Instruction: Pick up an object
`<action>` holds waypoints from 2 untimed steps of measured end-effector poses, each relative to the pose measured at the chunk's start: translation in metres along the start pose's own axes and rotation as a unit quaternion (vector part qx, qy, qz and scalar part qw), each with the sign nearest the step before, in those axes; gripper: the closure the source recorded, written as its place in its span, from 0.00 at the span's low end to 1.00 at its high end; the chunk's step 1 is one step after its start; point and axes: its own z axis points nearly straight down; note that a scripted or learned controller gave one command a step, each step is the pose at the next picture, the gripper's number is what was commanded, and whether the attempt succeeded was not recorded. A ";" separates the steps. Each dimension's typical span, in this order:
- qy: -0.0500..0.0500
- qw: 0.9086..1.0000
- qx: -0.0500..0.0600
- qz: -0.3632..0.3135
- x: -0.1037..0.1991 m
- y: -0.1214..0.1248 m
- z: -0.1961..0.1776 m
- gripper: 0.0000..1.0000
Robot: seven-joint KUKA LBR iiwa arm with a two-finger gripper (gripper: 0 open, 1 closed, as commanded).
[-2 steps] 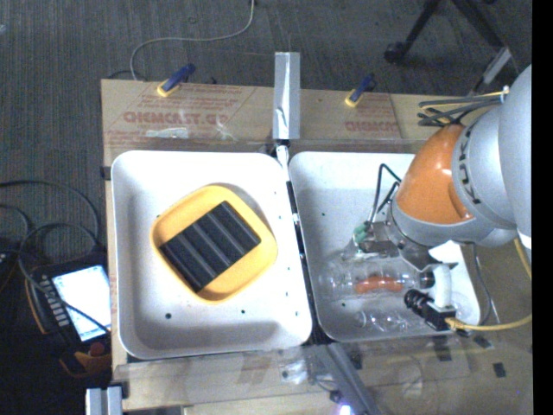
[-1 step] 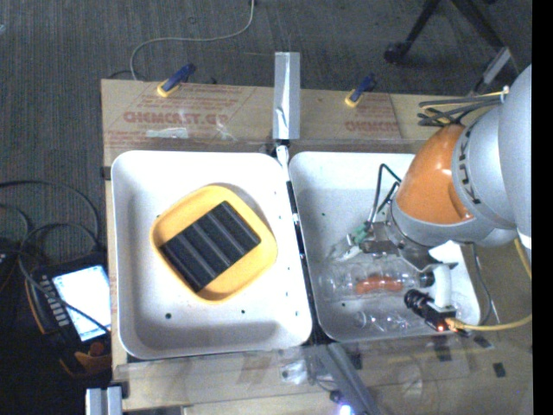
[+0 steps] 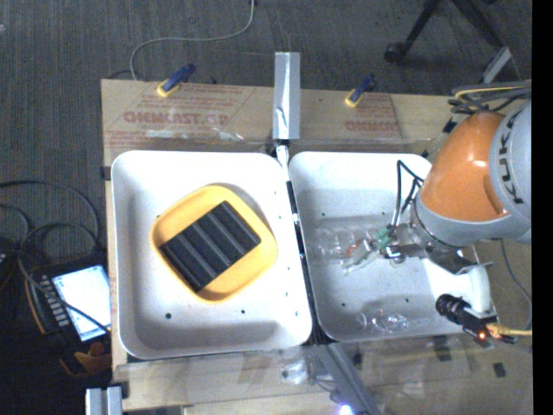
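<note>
right bin (image 3: 363, 175): pincer (image 3: 390, 247) low at frame's centre-right, reaching clear crinkled object (image 3: 346, 247) just left | finger state: cannot tell | left bin (image 3: 130, 232): yellow-black tray (image 3: 214, 242), apart

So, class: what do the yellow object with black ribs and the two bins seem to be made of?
Yellow object: probably matte plastic or rubber, judging by its soft rounded edges and dull black ribs. Bins: likely thin moulded white plastic, semi-gloss, with rounded corners and faint sheen.
</note>
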 end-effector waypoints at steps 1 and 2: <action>0.000 0.999 0.000 0.035 -0.044 0.062 0.044 0.00; -0.002 0.998 -0.006 0.061 -0.059 0.121 0.092 0.00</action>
